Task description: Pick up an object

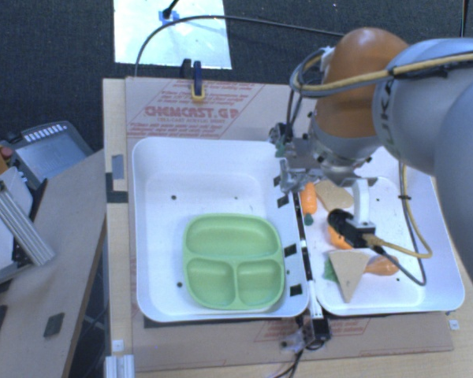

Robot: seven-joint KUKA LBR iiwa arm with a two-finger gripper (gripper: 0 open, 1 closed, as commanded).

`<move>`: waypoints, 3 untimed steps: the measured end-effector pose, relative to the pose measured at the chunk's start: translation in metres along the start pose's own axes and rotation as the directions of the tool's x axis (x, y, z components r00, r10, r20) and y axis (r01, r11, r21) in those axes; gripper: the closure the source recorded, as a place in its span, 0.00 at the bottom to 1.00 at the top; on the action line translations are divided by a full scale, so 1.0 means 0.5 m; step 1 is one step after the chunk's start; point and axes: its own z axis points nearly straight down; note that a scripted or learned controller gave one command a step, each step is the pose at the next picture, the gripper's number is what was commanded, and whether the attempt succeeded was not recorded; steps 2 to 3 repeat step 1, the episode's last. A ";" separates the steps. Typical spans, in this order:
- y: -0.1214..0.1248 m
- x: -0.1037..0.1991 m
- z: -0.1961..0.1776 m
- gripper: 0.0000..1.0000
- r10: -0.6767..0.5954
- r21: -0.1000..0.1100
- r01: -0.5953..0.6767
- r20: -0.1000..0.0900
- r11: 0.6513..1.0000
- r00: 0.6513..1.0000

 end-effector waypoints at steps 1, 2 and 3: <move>-0.018 0.095 -0.017 1.00 0.000 -0.002 0.000 0.000 1.000 1.000; -0.018 0.095 -0.017 1.00 0.000 -0.002 0.000 0.000 1.000 1.000; -0.018 0.095 -0.017 1.00 0.000 -0.002 0.000 0.000 1.000 1.000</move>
